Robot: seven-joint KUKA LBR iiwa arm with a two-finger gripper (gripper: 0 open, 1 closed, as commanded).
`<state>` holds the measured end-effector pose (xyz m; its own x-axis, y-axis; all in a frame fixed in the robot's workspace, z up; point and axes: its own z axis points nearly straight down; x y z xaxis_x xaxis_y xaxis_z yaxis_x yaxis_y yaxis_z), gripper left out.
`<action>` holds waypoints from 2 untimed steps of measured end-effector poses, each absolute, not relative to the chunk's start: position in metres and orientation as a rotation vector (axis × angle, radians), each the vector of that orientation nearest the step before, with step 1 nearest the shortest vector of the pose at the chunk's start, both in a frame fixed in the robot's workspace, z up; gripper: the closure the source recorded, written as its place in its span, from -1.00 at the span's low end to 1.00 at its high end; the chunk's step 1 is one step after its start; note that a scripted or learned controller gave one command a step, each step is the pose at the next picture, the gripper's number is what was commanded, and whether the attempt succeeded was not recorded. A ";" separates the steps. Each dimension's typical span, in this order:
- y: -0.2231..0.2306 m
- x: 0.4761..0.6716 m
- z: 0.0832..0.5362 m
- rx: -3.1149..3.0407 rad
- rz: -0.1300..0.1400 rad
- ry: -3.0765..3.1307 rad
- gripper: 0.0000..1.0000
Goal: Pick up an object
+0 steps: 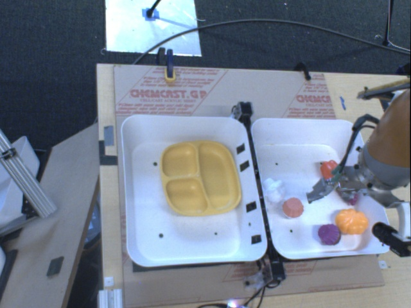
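In the right-hand bin (276,140), the gripper (319,192) is seen low over the white floor, reaching in from the right edge below the arm (388,146), whose orange band and grey wrist are visible. Whether the fingers are released or clenched cannot be told; the dark fingertip end is too small and blurred, and no object is seen between them. A small red-orange piece (328,169) is noted just above and beside the gripper, close to the wrist. A round pink object (293,207) is placed just left of and below the fingertip end, near it but apparently apart. A small white object (273,189) lies further left, close to the divider between the bins. An orange pumpkin-like object (351,221) is set near the bin's lower right, with a purple object (329,234) just beside it on the left. In the left-hand bin (138,172), a yellow compartment tray (199,176) with three sections is laid flat near the centre. Both bins are borne on a bench covered with printed sheet (192,88).
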<state>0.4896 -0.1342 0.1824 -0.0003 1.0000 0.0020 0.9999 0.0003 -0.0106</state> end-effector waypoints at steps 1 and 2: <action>-0.134 0.493 0.188 -2.219 -0.001 -2.226 -1.00; -0.132 0.488 0.145 -2.218 0.001 -2.221 -1.00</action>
